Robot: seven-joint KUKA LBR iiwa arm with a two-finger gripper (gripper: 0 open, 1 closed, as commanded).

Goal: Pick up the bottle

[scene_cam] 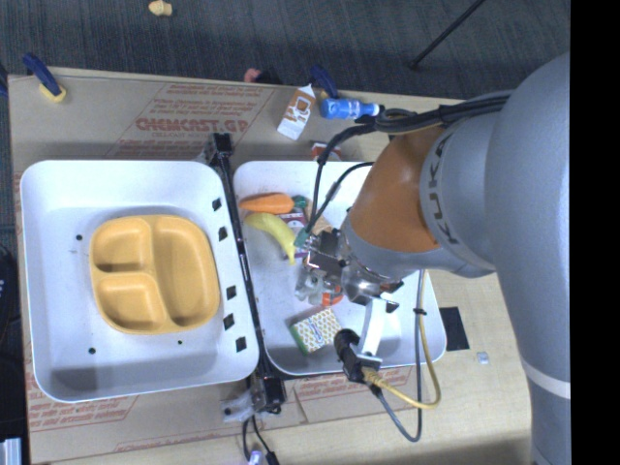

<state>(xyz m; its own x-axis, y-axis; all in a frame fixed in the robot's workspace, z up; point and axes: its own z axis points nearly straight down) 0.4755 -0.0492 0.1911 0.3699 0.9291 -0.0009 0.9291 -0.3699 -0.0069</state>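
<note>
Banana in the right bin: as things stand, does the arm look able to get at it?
Probably yes. The banana lies uncovered by the right bin's left wall, below the carrot, and the gripper is low beside it. The carrot almost touching it and the wall could crowd the approach.

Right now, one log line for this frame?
arm: over right bin | gripper: fingers hidden | near: banana, carrot | left bin: yellow tray
</note>
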